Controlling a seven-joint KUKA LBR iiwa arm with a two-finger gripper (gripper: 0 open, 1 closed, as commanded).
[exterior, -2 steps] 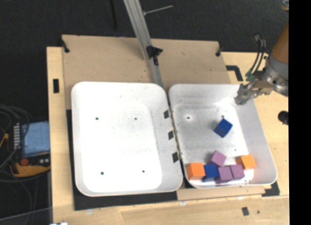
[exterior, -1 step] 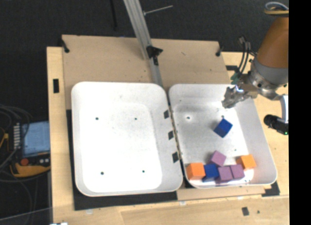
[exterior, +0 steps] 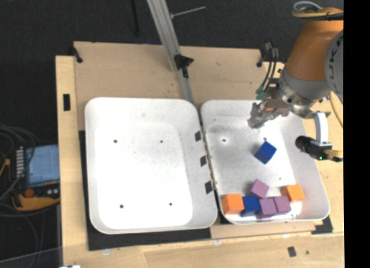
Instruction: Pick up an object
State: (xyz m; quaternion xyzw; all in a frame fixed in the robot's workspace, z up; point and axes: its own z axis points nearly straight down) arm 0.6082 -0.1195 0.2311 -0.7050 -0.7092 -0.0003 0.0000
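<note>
Gripper (exterior: 258,116) hanging over the far part of the right bin (exterior: 231,116), nothing seen between its fingers

Whether the fingers are spread or closed cannot be told from this slant. A blue cube (exterior: 265,151) lies alone on the bin floor just below and nearer than the fingers, apart from them. Further off, at the bin's near edge, cluster an orange block (exterior: 233,203), a second blue block (exterior: 251,204), purple blocks (exterior: 267,206) and another orange block (exterior: 295,192)

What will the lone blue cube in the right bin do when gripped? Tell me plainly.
The blue cube looks rigid and flat-faced, so it should slide rather than roll. It sits apart from the block cluster, so closing fingers likely won't snag neighbours. It appears skewed, so it may twist when squeezed.
</note>
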